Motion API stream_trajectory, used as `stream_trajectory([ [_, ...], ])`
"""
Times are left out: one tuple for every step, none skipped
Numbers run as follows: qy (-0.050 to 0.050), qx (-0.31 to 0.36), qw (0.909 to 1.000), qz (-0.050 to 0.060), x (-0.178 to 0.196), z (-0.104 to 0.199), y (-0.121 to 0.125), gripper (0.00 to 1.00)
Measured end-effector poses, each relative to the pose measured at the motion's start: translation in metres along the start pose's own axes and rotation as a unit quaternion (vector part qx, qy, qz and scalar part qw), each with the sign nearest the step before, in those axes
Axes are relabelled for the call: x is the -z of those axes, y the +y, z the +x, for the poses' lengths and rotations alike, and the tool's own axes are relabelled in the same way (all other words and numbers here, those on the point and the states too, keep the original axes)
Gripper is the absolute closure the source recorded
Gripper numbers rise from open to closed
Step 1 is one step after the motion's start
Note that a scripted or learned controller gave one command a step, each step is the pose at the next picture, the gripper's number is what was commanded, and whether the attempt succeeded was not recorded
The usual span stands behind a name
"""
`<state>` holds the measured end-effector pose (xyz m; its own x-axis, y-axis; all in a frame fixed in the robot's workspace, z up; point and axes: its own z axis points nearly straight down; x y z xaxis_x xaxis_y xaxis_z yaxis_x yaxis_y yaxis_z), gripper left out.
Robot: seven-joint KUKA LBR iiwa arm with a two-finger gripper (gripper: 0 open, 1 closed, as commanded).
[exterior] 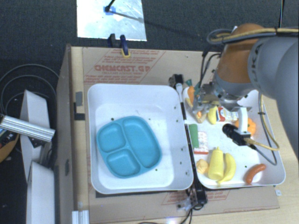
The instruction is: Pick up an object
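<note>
Yellow plastic toys crowd the right white bin (275, 174), and my claw (202, 107) hangs low over its upper left corner, beside the divider. Nearest is a small yellow banana-like piece (212, 115), just to the claw's right and a little lower, its long axis roughly up-down in view. Whether my claw is spread or pinching, I cannot tell.

A blue divided tray (128, 146) lies in the left bin (103, 101); the gripper (202, 104) hangs over the cluttered right bin (275, 171).
</note>
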<state>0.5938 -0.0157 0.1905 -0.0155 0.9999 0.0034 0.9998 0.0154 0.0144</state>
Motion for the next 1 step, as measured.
stream_trajectory([
  [-0.002, -0.008, 0.9999, 0.008, -0.0057, -0.0208, -0.0437, 1.00],
])
